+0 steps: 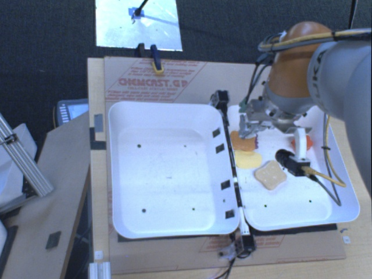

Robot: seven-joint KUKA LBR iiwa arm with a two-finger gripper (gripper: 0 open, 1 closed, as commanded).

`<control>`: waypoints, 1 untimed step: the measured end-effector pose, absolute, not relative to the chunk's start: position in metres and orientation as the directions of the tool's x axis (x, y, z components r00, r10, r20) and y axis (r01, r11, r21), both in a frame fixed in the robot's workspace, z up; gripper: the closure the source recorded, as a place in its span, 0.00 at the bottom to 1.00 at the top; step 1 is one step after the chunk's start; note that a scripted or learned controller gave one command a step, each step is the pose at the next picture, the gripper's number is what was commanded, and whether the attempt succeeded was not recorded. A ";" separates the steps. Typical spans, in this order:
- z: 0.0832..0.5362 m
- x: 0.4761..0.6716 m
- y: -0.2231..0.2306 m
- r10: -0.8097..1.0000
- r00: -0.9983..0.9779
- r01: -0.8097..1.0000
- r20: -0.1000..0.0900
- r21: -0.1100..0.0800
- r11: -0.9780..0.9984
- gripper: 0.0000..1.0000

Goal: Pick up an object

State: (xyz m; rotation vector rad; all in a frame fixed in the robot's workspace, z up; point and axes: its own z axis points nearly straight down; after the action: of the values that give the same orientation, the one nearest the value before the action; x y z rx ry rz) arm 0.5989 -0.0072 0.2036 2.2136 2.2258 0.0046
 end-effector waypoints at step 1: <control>0.265 0.545 -0.068 1.000 0.005 1.000 -0.002 0.005 -0.005 1.00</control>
State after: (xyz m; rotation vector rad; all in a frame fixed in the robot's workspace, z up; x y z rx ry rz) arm 0.5448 -0.0680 0.2651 2.2233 2.2117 0.0033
